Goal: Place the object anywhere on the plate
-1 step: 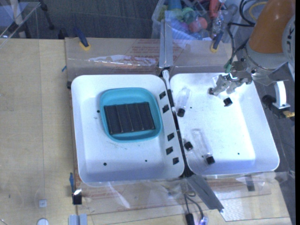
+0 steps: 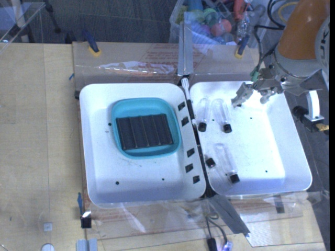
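Claw (image 2: pixel 253 94) hangs over rt bin (image 2: pixel 293 156) near its 12 o'clock edge, fingers spread, nothing btwn them. Three clear vials w/ black caps lie in rt bin. Vial A (image 2: pixel 202 115) and vial B (image 2: pixel 222 116) sit at approx 8 o'clock from claw, near but apart, long axes approx 12–6, caps toward 6. Vial C (image 2: pixel 226 163) lies farther off toward 7, axis approx 11–5, cap at 5. Teal plate (image 2: pixel 144 127) w/ dark ribbed insert sits in left bin (image 2: pixel 104 182), well apart at 9.
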